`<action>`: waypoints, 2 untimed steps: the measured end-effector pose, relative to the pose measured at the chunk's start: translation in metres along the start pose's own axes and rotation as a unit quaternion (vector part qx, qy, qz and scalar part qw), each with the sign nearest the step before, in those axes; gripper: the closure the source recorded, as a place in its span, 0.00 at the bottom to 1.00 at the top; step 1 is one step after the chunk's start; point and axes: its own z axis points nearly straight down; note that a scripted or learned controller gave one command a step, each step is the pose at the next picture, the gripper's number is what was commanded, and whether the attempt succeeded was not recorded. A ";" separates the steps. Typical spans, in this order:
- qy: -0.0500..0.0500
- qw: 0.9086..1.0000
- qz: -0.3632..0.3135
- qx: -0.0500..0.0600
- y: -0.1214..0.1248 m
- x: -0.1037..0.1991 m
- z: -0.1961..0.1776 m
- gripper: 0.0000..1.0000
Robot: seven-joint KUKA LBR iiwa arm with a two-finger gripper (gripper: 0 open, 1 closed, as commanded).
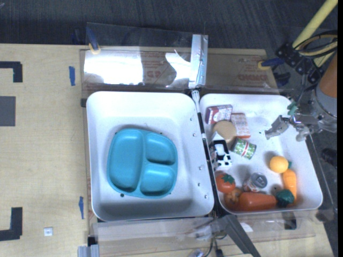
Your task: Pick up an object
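Claw (pixel 286 126) sits over the upper right of the right bin (pixel 316 197), near its far-right wall. It has nothing between its tips; how far apart they are can't be told at this angle.

Candidates are all in the right bin; the left bin (pixel 96 143) carries a blue divided tray (pixel 142 162).

- Yellow ball-shaped toy (pixel 278 164): nearest to the claw, just below it. Probably light hard plastic, smooth, likely to squirt out of a pinch. No long axis; grip across the middle.
- Carrot toy (pixel 290 182): touching the yellow one's lower edge. Long axis runs roughly top to bottom in view, green end (pixel 284 197) toward the near wall. Close across the orange body, at right angles to that axis.
- Red-orange sausage-like piece (pixel 257 200): lies left-right along the near wall (wall crowds one side, awkward).
- Small green-label can (pixel 244 148): on its side, axis tilted, will roll.
- Flat packets (pixel 219 113) at the bin's top left: thin, hard to get under.

Best bet, by judgement: the carrot, stiff and narrow.
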 end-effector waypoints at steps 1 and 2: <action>0.003 1.000 -0.011 -0.004 -0.030 -0.028 0.106 0.00; 0.000 1.000 -0.003 -0.001 -0.066 0.017 0.095 0.00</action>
